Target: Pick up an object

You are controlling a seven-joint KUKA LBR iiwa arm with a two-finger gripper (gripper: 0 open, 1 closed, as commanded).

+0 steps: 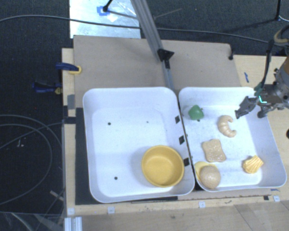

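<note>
My gripper (253, 109) hangs over the right bin's far right part, fingers spread apart with nothing between them. In the right bin (269, 138) lie a green pepper-like piece (196, 112), a tan croissant (226, 125), a slice of toast (214, 150), a yellow ridged chip (252, 164) and a beige round bun (209, 176) on a small yellow dish. The croissant is the nearest item, a little left of and below the fingertips.
The left bin (115, 124) holds a yellow bowl (162, 165) near its front right corner. A grey pole (149, 28) slants across the back of the bench. Blue and yellow clamps (67, 69) sit on the bench's left edge.
</note>
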